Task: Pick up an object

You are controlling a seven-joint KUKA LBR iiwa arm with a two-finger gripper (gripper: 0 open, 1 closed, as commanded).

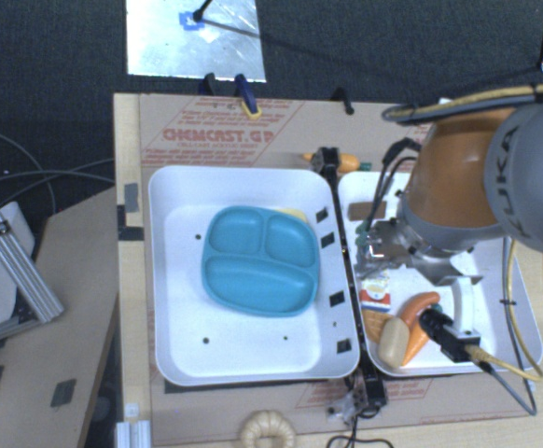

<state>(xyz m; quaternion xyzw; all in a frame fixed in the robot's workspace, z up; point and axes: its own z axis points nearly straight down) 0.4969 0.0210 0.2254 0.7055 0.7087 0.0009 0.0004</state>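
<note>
one blue three-compartment plate (260,259) in the left bin (174,203); one orange carrot-like toy (415,315) right; gripper (382,250) state hidden, can't tell.

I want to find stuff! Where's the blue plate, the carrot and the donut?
Blue plate (260,259), camera view, its middle divider.
Carrot (417,308), camera view, its orange middle.
Donut (268,430), camera view, its top ring.

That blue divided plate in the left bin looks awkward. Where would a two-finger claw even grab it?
Probably at the rim. The blue divided plate lies flat in the left bin, too broad to span, so its raised outer edge is the only thin part to pinch. Coming down from above onto the near edge looks best, where bare bin floor leaves room for one finger outside.
</note>
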